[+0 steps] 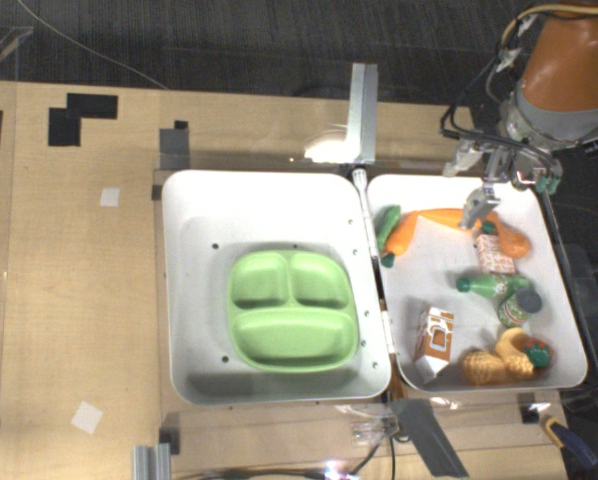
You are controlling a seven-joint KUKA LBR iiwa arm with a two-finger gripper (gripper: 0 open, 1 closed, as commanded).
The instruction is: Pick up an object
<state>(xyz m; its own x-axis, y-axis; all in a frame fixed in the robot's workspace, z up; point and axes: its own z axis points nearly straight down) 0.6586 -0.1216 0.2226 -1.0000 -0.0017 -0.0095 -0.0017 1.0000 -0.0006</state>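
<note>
My gripper (482, 200) hangs over the far side of the right bin (569, 318), just above the thick end of an orange carrot (431, 222) whose green top (387, 230) lies by the divider. Right of the gripper lie a second orange piece (511, 240) and a small printed packet (494, 258). Nearer the front are a green bottle (491, 286), a can (517, 308), a brown and white carton (436, 334) and bread-like toy pieces (501, 360). Nothing is visibly held.
A green divided plate (294, 308) lies in the left bin (194, 268). A metal post (363, 118) stands at the far end of the divider between the bins. Cables hang beside the arm's orange band (569, 58) at the upper right.
</note>
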